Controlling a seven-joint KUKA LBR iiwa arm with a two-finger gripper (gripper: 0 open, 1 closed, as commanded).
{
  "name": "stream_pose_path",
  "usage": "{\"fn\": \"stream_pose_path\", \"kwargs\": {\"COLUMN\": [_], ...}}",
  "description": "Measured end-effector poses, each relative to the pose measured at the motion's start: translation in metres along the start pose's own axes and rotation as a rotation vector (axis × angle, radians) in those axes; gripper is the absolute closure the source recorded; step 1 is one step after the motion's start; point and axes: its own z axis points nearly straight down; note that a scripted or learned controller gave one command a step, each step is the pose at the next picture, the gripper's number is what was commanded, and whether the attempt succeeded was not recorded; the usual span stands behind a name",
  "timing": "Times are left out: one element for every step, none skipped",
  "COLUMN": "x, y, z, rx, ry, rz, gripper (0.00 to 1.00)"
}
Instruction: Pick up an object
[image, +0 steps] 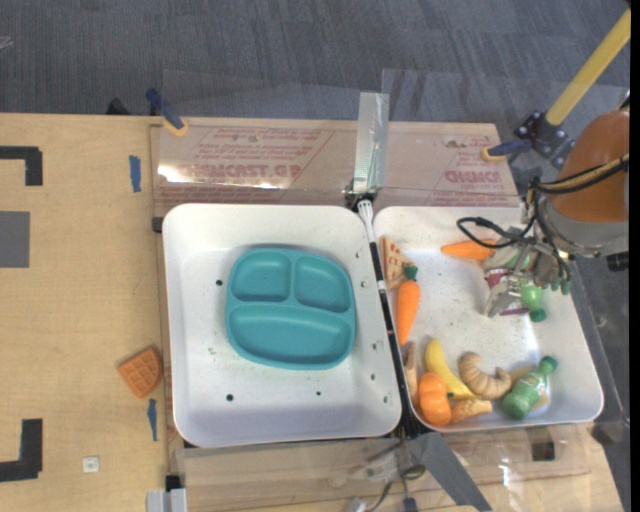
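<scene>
Near toys: banana (443, 364), croissant (487, 377) and green bottle (528, 389) lay along the right bin's (590, 385) front.
Left bin (185, 300): held a teal tray (291, 306).
Gripper (520, 285): hovered low over the right bin's far side; grip impossible to tell.

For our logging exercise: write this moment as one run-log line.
gripper: low in right bin, far side | grasp: unclear | teal plate: left bin | carrot, banana: right bin
</scene>
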Motion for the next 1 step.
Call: {"fn": "stream_pose_path", "kwargs": {"x": [-0.0044], "y": [0.0011], "z": [-0.0152], "rx": [0.0], "ry": [-0.016], "rz": [-0.002], "gripper": [1.0]}}
